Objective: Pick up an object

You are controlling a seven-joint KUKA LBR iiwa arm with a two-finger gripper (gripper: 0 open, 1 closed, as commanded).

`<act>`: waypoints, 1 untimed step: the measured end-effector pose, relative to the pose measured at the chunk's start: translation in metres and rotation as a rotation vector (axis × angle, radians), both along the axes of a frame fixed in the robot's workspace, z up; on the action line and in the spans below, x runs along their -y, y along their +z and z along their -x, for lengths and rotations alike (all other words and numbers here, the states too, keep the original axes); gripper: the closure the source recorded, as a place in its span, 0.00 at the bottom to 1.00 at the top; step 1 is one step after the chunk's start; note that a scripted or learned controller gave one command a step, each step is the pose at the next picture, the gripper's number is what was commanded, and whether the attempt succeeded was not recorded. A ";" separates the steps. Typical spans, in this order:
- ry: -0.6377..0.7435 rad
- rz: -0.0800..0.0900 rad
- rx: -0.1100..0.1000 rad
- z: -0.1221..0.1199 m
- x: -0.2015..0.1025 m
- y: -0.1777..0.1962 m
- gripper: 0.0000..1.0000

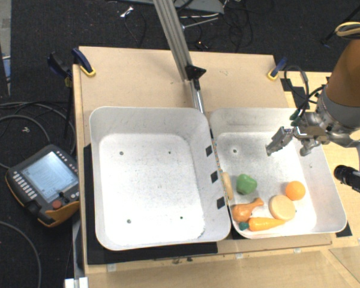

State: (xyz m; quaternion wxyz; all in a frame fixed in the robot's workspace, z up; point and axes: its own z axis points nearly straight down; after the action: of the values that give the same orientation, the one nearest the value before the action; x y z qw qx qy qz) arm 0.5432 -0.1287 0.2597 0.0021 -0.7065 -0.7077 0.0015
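Several toy foods lie at the near end of the right bin [324, 179]: a green pepper-like piece [246, 184], an orange ball [295, 190], a pale round bun [282, 207], an orange drumstick [247, 209] and a carrot [265, 224]. My gripper [291, 141] hangs over the far half of that bin, above and behind the foods. Its two fingers stand apart, with nothing between them.
The left bin [102, 161] sits beside the right one, joined along a middle ridge with black clips. A slanted metal pole [175, 35] rises from the back. A teach pendant [45, 185] lies on the floor at left. Clamps hold the board's far corners.
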 end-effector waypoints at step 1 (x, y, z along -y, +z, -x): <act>-0.001 0.001 0.005 -0.001 0.000 0.003 0.00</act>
State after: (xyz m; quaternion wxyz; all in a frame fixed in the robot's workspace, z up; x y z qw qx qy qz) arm 0.5439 -0.1288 0.2622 0.0001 -0.7070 -0.7072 0.0001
